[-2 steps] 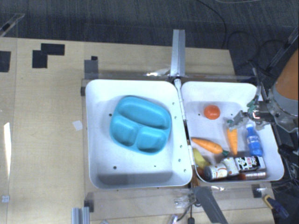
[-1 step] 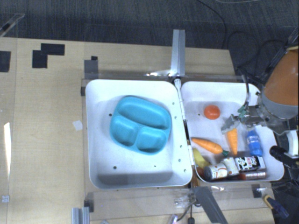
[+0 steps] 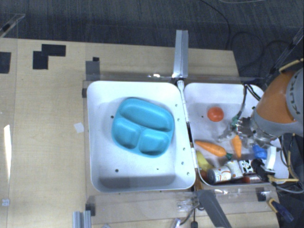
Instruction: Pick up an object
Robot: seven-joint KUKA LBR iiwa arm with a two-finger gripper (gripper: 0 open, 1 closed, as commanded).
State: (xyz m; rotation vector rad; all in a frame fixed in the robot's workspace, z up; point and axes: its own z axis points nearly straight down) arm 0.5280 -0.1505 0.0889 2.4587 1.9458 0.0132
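Note:
The right bin (image 3: pixel 223 91) holds several small items. A red tomato-like ball (image 3: pixel 215 113) lies near its middle, and a long orange carrot (image 3: pixel 211 148) lies below it. A yellow piece (image 3: pixel 203 161) and a can (image 3: pixel 222 175) rest at the front wall, with a blue item (image 3: pixel 259 152) on the right. My gripper (image 3: pixel 239 129) hangs low over the bin's right half, under the orange-banded wrist (image 3: pixel 278 101). A short orange carrot piece (image 3: pixel 236 146) stands upright directly against the gripper's lower end. The gripper's body hides whether it grips that piece.
The left bin (image 3: pixel 99 127) holds a blue divided plate (image 3: pixel 142 126). A metal post (image 3: pixel 181 53) rises behind the wall shared by the bins. Cables trail along the right side of the bench. Dark and white small items (image 3: pixel 247 167) crowd the right bin's front right corner.

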